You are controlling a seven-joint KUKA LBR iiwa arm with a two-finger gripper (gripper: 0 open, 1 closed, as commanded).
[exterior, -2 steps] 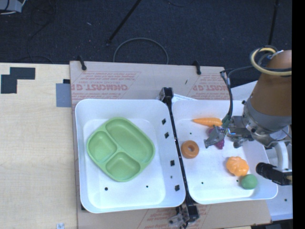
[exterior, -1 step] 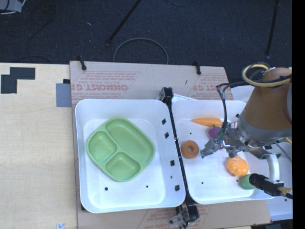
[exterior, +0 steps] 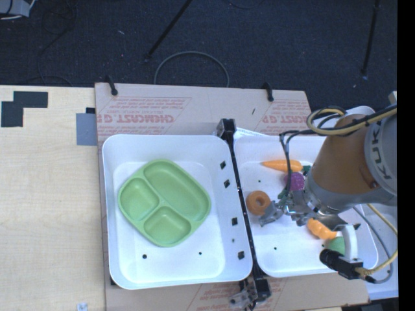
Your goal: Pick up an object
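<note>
The orange ring [exterior: 259, 202] sat flat in the right bin [exterior: 272, 264], just up-left of the gripper [exterior: 271, 216], almost touching. Fingers looked slightly apart with nothing between them. Carrots and a purple thing [exterior: 296, 181] lay behind it; the left bin [exterior: 130, 267] held a green divided plate [exterior: 164, 201].

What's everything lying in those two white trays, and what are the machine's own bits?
White bins: two, side by side; left bin, right bin.
Divided plate: one, green, in the left bin.
Ring: one, orange, right bin near the divider.
Carrots: two, orange; one at the right bin's far side, one beside the gripper.
Purple item: one, too small to identify.
Arm: grey with an orange band.
Gripper: over the right bin, beside the ring.
</note>
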